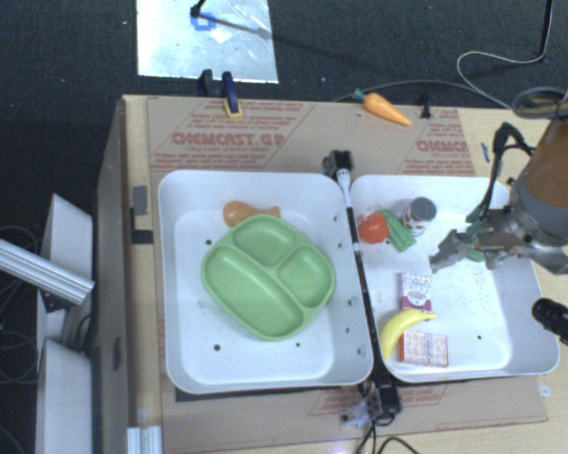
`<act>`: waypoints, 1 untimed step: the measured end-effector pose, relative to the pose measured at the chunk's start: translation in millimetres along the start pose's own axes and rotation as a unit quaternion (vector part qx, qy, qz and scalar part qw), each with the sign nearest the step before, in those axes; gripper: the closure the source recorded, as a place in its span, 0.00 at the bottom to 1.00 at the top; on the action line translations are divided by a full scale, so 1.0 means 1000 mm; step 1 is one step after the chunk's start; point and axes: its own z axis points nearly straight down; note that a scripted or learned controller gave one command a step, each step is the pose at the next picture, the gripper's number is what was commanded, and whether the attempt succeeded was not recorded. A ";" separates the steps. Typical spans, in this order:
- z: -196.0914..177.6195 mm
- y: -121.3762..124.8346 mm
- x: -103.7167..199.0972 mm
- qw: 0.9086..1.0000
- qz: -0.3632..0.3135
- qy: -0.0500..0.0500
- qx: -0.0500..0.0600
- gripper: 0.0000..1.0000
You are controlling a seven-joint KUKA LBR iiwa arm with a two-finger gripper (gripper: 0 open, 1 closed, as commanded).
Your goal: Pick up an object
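The right bin point(473, 359) holds a yellow banana point(404, 326), a red-and-white carton point(416, 290), a second printed packet point(424, 350), a red tomato point(373, 227) with a green piece point(399, 234) beside it, and a small can point(419, 212). My gripper point(448, 252) hangs over the right bin's middle, just right of the carton and below the can. Nothing shows between its dark fingers.
The left bin point(194, 348) carries a green divided plate point(268, 274) with an orange object point(239, 212) behind it. A toy carrot point(386, 108) lies on the cardboard behind the bins. A black clamp point(340, 165) sits on the divider between bins.
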 end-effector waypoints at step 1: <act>0.181 0.041 0.000 1.000 0.001 0.000 0.000 0.00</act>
